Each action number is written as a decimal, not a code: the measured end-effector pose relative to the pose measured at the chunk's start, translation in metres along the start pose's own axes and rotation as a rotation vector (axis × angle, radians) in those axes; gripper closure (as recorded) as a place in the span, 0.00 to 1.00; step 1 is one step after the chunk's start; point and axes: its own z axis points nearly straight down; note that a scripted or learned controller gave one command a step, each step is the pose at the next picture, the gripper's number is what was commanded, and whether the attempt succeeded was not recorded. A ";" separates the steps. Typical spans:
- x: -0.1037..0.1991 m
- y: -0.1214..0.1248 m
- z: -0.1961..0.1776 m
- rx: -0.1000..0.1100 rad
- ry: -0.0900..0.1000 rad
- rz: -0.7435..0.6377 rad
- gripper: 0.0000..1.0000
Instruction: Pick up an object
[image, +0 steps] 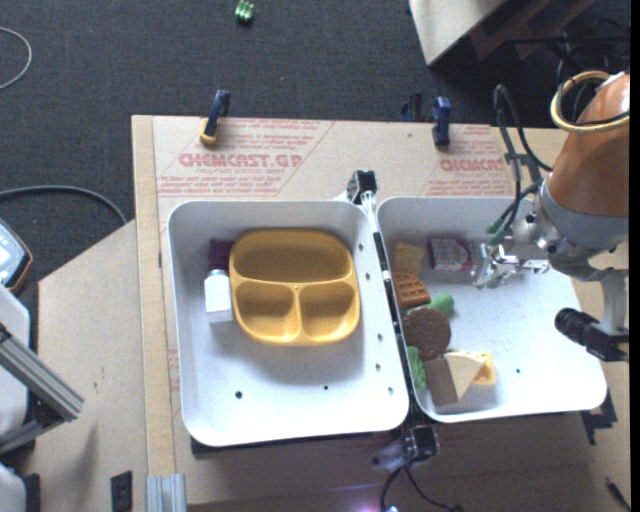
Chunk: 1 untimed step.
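two bins sit on our worktop (250, 160); our tool (497, 268) hovers low in the right bin (540, 380), grip state unclear, beside the purple packet (448, 252), likely lining up a pick.

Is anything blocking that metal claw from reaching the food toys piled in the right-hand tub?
Nothing visible does. The gripper hangs over bare floor of the right bin, and the purple packet lies just beside it, with the waffle and brown cookie farther along.

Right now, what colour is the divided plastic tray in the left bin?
The divided plastic tray is yellow-orange, clearest in the overhead camera view.
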 end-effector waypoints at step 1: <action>-0.001 -0.003 0.021 0.007 0.002 0.001 1.00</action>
